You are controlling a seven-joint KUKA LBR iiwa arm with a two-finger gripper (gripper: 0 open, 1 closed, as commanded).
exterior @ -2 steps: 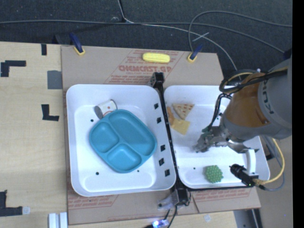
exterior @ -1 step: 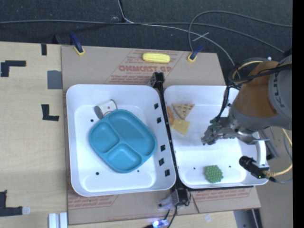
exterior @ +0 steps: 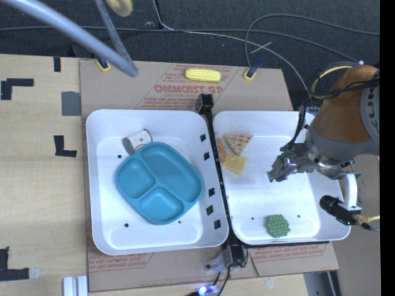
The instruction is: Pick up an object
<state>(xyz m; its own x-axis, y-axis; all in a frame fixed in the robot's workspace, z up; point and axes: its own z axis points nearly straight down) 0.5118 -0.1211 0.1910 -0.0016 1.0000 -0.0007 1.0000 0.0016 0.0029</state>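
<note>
My gripper [exterior: 282, 168] hangs over the middle right of the right bin [exterior: 308, 121], with nothing seen between its fingers. A tan waffle-like wedge [exterior: 238, 142] and a yellow chunk [exterior: 233, 163] lie at that bin's left side, left of the gripper. A green bumpy ball [exterior: 277, 225] sits near the bin's front edge, below the gripper. In the left bin [exterior: 99, 165] rest a blue divided plate [exterior: 158, 181] and a small white cup [exterior: 136, 141] lying on its side behind it.
A yellow corn cob [exterior: 202, 74] lies on the cardboard behind the bins. A black divider [exterior: 213, 165] runs between the bins. Cables cross the dark floor at the back, and a grey pole [exterior: 68, 26] slants across the upper left.
</note>
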